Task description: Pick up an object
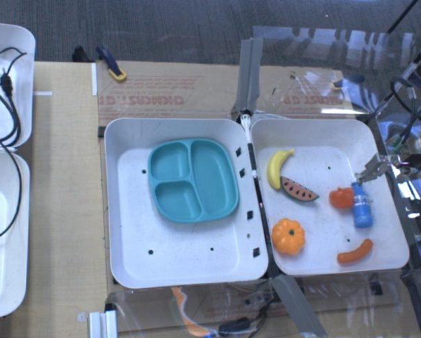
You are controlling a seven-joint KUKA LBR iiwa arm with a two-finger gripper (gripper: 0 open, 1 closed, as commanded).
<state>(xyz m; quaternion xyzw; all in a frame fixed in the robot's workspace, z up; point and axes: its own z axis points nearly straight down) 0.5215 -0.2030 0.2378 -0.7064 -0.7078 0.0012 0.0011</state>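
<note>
We are seeing the jaws (369, 172) as a thin grey shape poking in over the right rim of the right bin (379, 146), and we cannot tell how they are standing or whether anything is in them, since the arm behind them is getting lost in cables and clutter at the frame's right side. Just below the tip, the blue bottle (362, 206) is lying with its cap towards the jaws, touching the orange-red round fruit (341, 198) on its left, so part of that fruit is being hidden. We are counting six things in the right bin: those two, one banana (278, 167), one watermelon slice (298, 189) just beside the banana, one small pumpkin (288, 236) near the bin's left wall, and one orange sausage-like piece (355, 252) close to the near rim. The middle of that bin is lying bare between them. In the left bin (126, 210) one teal divided plate (193, 180) is sitting, with bare white floor showing around it, most of it towards the near rim.
</note>
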